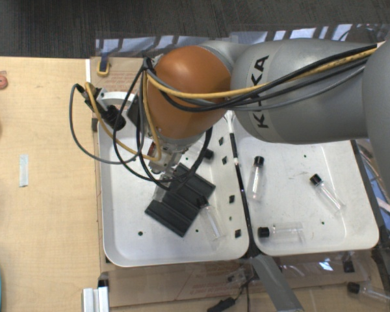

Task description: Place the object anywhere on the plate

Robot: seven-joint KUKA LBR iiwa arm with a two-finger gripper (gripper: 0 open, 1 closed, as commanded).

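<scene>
Grey arm reaches leftward, wrist down over left bin.

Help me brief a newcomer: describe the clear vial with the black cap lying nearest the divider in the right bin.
Start at the right bin, the white one under the grey arm. Near its left wall lies a clear vial, almost upright in the view, black cap at its top end. The other vials lie slanted at the right or flat along the front.

Grey arm reaching in from the right, orange wrist band uppermost, black hand pointing down
</scene>
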